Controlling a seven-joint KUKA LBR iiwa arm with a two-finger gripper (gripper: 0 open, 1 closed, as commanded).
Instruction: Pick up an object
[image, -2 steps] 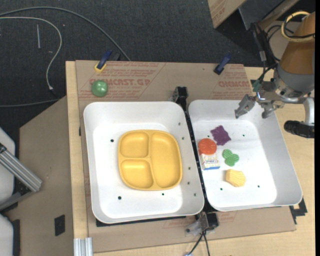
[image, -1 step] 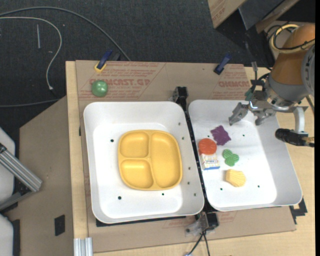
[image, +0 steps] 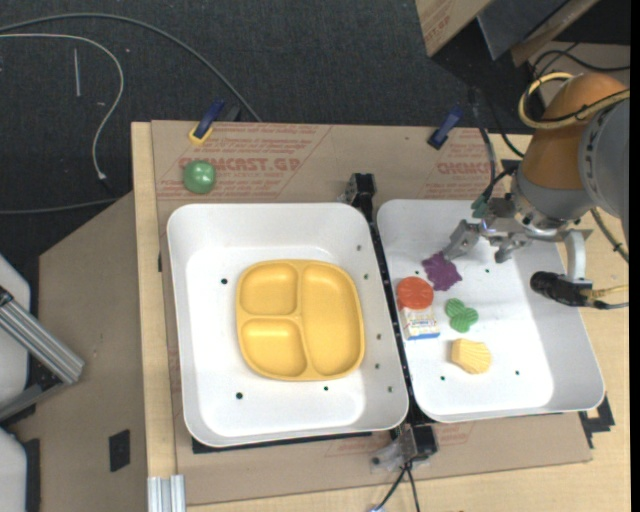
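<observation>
Spread and empty, the gripper (image: 487, 240) hangs over the right bin (image: 560, 380), just beside the purple toy (image: 440, 270), likely lining up a grab. Nearby lie an orange-capped piece (image: 416, 295), green piece (image: 461, 316) and yellow shell (image: 470, 355); the yellow tray (image: 300, 320) fills the left bin (image: 200, 400).

A yellow divided plate (image: 300, 320) sits in a white bin (image: 195, 250); the neighbouring bin (image: 560, 370) holds purple (image: 440, 270), orange (image: 415, 293), green (image: 461, 316) and yellow (image: 470, 355) pieces.
</observation>
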